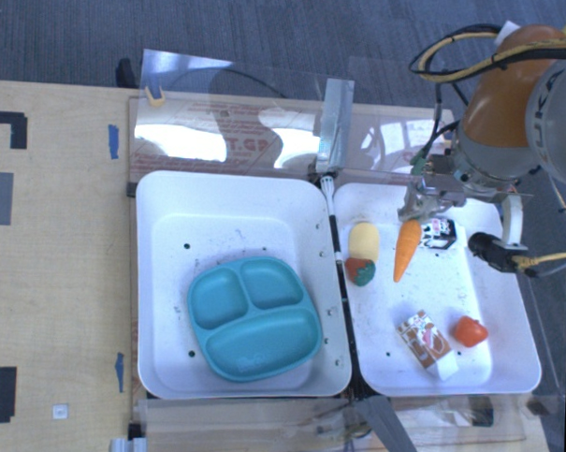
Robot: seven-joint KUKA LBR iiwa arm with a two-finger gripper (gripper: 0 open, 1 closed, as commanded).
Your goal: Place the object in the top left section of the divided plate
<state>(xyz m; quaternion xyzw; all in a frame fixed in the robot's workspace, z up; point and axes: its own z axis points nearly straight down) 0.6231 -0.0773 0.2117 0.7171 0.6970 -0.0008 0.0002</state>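
Note:
A blue divided plate (209, 343) lies in the left bin (162, 215), with two small sections at its far side and one large section nearer the front. An orange carrot (405, 251) is in the right bin (511, 371), its point aimed at the front. My gripper (418, 210) sits at the carrot's thick end, and that end shows between the fingers, so the gripper is shut on it. The arm comes in from the upper right.
The right bin also holds a pale yellow item (364, 240) touching a red and green one (360, 271), a small black and white object (439, 234), a brown and white packet (427, 341) and a red piece (469, 331). A metal post (335, 129) stands between the bins at the back.

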